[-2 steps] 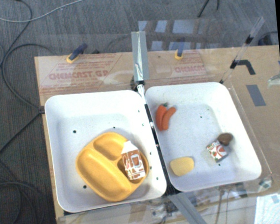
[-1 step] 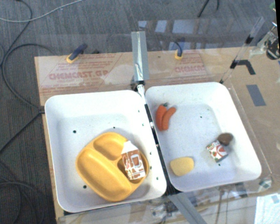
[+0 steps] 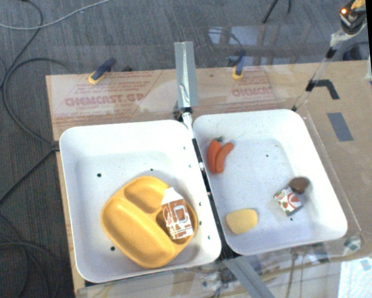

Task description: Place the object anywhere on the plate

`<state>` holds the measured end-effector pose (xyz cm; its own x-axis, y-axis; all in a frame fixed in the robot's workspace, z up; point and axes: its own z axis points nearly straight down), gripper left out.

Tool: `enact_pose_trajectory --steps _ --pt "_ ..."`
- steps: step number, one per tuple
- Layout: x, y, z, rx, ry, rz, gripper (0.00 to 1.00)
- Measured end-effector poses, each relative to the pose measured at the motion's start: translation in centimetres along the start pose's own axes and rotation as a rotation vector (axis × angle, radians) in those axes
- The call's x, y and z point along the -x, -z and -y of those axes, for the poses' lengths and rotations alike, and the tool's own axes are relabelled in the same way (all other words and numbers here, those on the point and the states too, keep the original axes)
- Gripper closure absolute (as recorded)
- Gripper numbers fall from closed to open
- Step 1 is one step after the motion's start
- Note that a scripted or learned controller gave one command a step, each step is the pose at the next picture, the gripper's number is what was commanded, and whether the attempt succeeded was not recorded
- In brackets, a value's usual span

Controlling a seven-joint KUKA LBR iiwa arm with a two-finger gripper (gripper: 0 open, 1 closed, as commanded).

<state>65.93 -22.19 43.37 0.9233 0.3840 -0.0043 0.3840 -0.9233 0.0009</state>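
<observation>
Bench (image 3: 103, 100) w/ two white bins (image 3: 81, 145): small carton (image 3: 177, 219) lies on yellow plate (image 3: 131, 230), plate's right part. Gripper state: can't tell.

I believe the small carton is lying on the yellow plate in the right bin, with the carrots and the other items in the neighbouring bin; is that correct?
Not quite: the yellow plate with the small carton lying on it is in the left bin, not the right one. The camera view shows this. The carrots and the other items are indeed in the neighbouring bin, which is the right bin.
</observation>
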Motion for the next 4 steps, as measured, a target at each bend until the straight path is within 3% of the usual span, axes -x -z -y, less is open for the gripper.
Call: enact_pose_trajectory --steps 1,2,3,4 --pt "2.9 -0.1 1.0 -0.002 -0.189 0.001 0.00" --pt "2.9 0.8 1.1 0.000 -0.184 0.007 1.00" --pt "-2.1 -12.7 5.0 -0.005 -0.027 0.000 1.00" --pt "1.0 -1.8 0.5 0.000 0.001 -0.001 1.00"
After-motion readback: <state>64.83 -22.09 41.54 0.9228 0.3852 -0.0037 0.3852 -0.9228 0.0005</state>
